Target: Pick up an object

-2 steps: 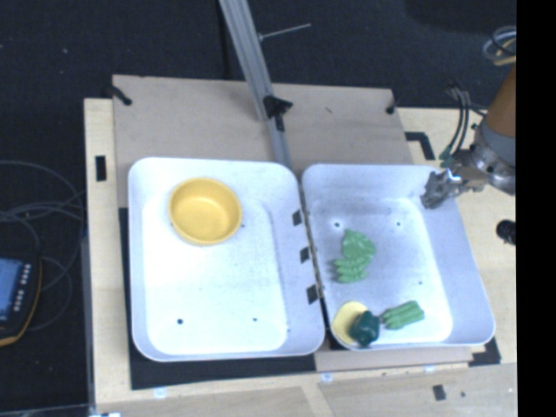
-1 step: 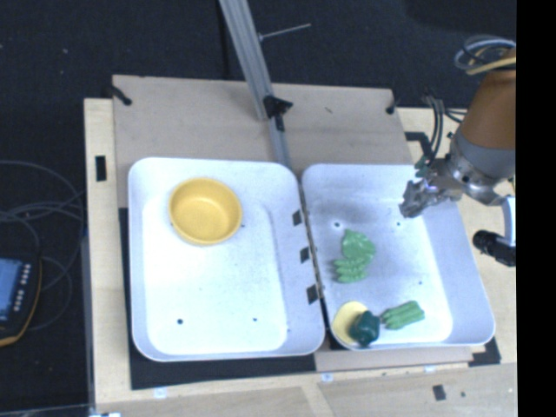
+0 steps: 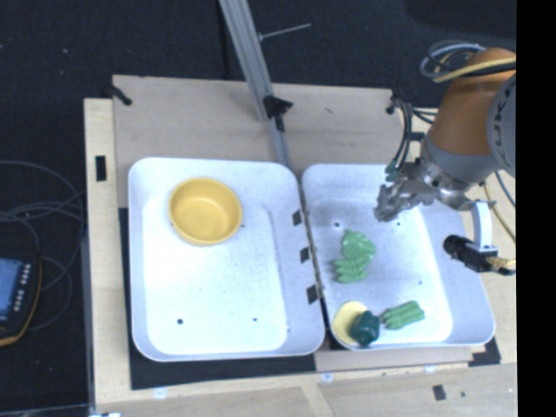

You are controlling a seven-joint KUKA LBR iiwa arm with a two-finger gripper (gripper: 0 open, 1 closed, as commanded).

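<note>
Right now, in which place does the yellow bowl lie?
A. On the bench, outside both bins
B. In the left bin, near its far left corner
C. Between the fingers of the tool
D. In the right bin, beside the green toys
B: the yellow bowl sits on the floor of the left bin, toward its far left corner, apart from the tool over the right bin.

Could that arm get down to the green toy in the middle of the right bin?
Probably yes. The end effector hangs over the same bin, just up and right of the green toy, which lies in the open with nothing over it.
</note>
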